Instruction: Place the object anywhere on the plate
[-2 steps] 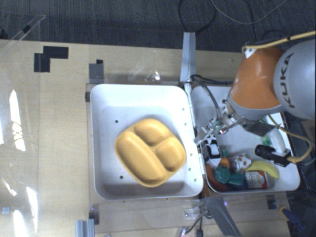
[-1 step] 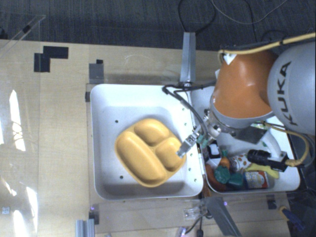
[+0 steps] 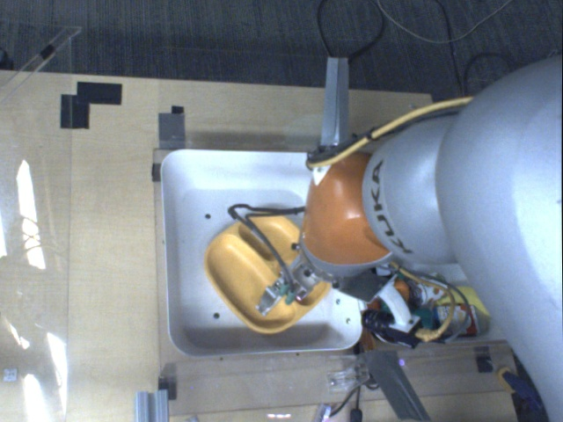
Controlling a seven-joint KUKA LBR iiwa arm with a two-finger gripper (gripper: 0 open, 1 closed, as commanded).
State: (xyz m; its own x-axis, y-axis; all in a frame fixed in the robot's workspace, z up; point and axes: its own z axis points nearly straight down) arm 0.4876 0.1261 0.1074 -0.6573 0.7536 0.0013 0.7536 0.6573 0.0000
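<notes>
A smooth yellow oval plate [image 3: 237,275] is seen lying flat in the white bin [image 3: 180,236]. Its right part is hidden under the arm.

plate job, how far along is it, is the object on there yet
Done: the arm has reached in over the left bin, and its pincer sits low over the yellow plate.

In hand: something small and green shows at the pincer tip, over the plate. Whether it is gripped or already released cannot be told.

Left: confirming the object rests on the plate, then pulling the arm clear.
</notes>
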